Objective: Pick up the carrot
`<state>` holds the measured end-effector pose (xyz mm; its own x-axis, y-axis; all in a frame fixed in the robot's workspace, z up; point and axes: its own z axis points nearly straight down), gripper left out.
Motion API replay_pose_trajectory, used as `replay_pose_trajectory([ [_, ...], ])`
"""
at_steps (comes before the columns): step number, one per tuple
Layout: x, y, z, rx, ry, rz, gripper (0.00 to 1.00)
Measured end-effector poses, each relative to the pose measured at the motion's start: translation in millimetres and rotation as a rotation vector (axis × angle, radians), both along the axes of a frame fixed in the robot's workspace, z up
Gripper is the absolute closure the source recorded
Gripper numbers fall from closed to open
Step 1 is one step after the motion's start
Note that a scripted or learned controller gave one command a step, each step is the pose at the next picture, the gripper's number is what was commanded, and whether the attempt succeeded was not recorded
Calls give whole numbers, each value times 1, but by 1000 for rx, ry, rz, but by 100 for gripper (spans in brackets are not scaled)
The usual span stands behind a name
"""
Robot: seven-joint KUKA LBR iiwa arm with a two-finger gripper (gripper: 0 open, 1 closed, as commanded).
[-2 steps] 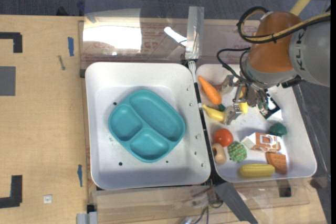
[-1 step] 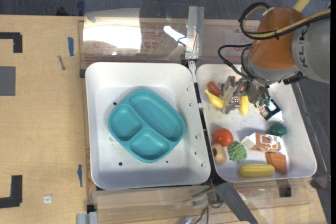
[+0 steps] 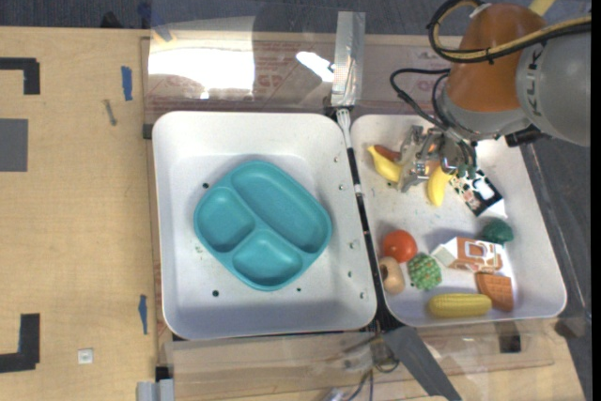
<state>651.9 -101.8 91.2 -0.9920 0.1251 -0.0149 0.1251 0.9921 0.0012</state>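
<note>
Gripper (image 3: 424, 162): metal, low over the far part of the right bin (image 3: 549, 282); we cannot tell how wide it stands or whether it holds anything. 
Carrot (image 3: 383, 151): we take it to be the small orange-red piece at that bin's far left, touching a smooth yellow banana (image 3: 386, 167). Long axis roughly left-right; its point is too small to make out. 
Left bin (image 3: 178, 277): glossy teal divided plate (image 3: 263, 223).
</note>
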Motion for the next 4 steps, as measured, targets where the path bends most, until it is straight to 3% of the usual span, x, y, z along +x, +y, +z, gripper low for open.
replay_pose_trajectory([
  [1,-32,2,14,5,12,-478,100],
  [2,-47,-30,-4,7,11,-658,100],
  [3,-19,-44,-4,3,6,-319,100],
  [4,-14,-23,172,6,-5,-529,100],
])
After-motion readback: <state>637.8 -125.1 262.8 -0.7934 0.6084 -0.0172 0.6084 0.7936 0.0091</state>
